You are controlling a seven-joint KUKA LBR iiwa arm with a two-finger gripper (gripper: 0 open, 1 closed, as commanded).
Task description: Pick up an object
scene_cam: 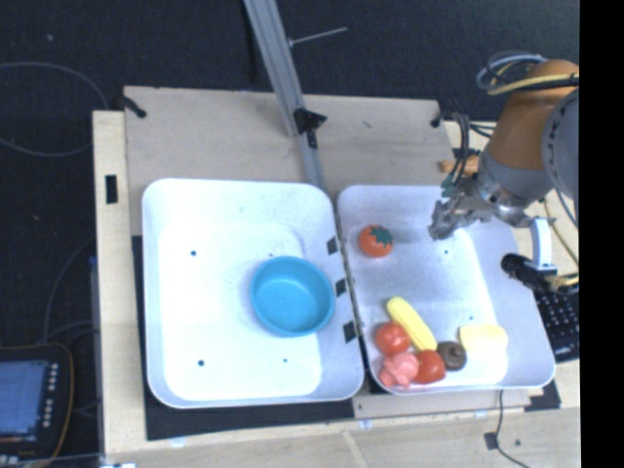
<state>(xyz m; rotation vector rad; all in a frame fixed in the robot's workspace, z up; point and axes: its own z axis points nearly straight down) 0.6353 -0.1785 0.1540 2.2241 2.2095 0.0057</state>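
Tool [445,224] was hanging over the upper part of the right bin [517,359], up in the right half of the frame, with the grey arm and its orange band [522,115] coming in from the right edge. Honestly I couldn't tell whether it was spread wide or pinched narrow, it was just a dark grey lump from that angle. Nothing was visibly caught in it.

Closest thing to it was the little tomato [375,241] with the green top, sitting by itself toward the upper left of that bin, near the tool but clearly apart from it.

Everything else in the right bin was bunched in the lower part. The yellow banana [412,324] lay at a slant, and a red ball-shaped thing [391,338] was touching its left side. Below those sat a pink item [398,370] and another red one [430,366] pressed against each other near the bin's bottom rim. Just right of them was a small brown ring, like a donut [452,355], and next to that a pale yellow block [483,338].

The left bin [195,213] held a blue bowl [292,295], upright, close to its right wall.

Both bins sat side by side on the tan surface [390,130], and a grey metal rail [278,66] ran diagonally from the top of the frame to where the bins met.
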